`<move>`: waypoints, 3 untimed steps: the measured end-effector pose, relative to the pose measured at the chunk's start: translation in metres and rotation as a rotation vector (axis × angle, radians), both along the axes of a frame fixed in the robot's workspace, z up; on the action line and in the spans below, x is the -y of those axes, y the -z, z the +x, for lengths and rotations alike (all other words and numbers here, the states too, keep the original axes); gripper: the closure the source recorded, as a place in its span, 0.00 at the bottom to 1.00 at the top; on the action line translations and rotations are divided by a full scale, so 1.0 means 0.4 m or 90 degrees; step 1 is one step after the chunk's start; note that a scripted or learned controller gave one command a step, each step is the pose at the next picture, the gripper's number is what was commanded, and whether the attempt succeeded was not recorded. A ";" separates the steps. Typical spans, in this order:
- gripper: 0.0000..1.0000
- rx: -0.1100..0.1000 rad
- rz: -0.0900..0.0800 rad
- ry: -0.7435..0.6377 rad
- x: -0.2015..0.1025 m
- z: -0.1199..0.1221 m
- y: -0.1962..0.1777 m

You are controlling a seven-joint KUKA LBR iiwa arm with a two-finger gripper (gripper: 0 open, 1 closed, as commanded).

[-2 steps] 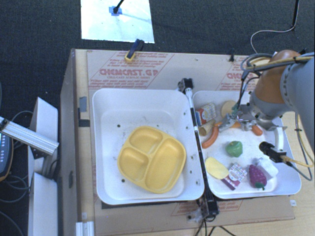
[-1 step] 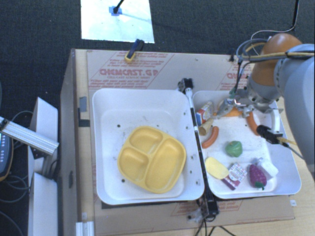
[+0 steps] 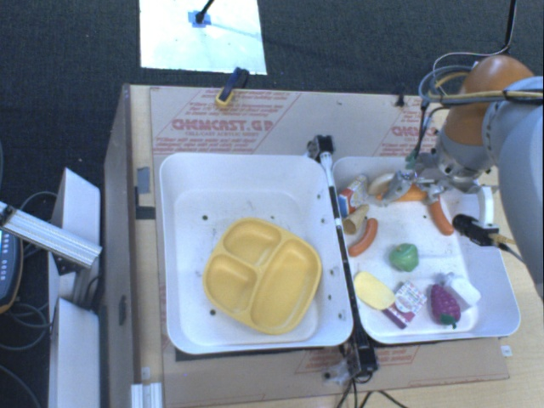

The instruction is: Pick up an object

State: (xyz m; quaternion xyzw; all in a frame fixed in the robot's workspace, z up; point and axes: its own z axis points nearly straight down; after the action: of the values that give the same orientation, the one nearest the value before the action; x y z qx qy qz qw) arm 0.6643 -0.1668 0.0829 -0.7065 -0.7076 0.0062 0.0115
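Observation:
The right bin (image 3: pixel 497 270) holds several small objects. Among them are a red sausage (image 3: pixel 363 237), a green fruit (image 3: pixel 405 256), a yellow piece (image 3: pixel 374 291), a purple grape bunch (image 3: pixel 444 303), an orange carrot (image 3: pixel 440 218), a small can (image 3: pixel 350 195) and a cone (image 3: pixel 355 219). My gripper (image 3: pixel 398 185) is low at the far end of this bin, just right of the can. It sits over an orange object (image 3: pixel 414 195) that it partly hides. Nothing shows clearly in its grasp.
A yellow divided tray (image 3: pixel 263 274) lies in the left bin (image 3: pixel 183 228). A red-and-white packet (image 3: pixel 408 298) and a white piece (image 3: pixel 466 289) lie near the right bin's front. The arm (image 3: pixel 501 117) and its cables crowd the bin's far right corner.

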 end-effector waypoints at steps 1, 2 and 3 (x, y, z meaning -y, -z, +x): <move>0.00 0.019 -0.006 -0.001 0.101 0.013 -0.145; 0.00 0.023 -0.008 -0.001 0.102 -0.015 -0.044; 1.00 0.027 -0.009 -0.004 0.103 -0.010 -0.076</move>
State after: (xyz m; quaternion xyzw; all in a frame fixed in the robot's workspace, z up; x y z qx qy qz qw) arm 0.6601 -0.2079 0.1134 -0.7046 -0.7096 -0.0035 -0.0082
